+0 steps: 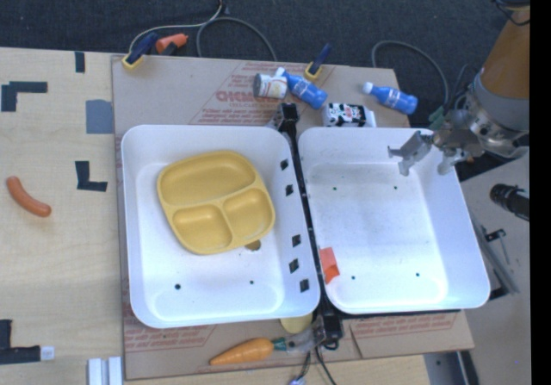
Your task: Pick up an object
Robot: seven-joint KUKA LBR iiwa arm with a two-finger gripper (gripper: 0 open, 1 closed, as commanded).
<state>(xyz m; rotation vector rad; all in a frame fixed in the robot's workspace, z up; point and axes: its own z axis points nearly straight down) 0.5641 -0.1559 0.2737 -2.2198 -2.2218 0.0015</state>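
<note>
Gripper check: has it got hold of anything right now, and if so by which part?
Nothing is held. The gripper hangs over the right bin's far right corner with its fingers apart and nothing between them.

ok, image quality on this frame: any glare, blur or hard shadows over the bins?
Camera view: light is even and soft; the left bin and right bin read bright white without blown-out glare. The yellow divided plate is sharp, with a faint shadow beside it. The gripper looks slightly soft.

A yellow divided plate (217,200) lies in the left bin (142,288). The tool (428,154), fingers spread with nothing between them, hangs over the right bin's (456,288) far right corner.
</note>
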